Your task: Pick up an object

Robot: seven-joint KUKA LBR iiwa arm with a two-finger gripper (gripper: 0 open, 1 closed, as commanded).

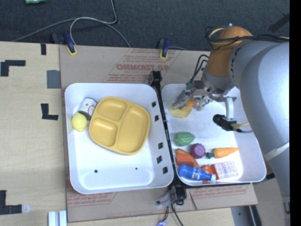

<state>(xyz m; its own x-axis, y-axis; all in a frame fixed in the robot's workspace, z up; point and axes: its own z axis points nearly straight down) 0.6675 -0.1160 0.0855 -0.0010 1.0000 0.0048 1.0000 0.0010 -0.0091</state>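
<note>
The gripper is down in the right bin over a yellow piece; jaw state can't be told.

Divided plate in left bin; toy food in right bin.

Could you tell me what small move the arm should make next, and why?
Probably a short straight lift. The gripper sits low at the far end of the right bin, right over a pale yellow piece with something orange at its tip; lifting would show whether anything is held.
</note>
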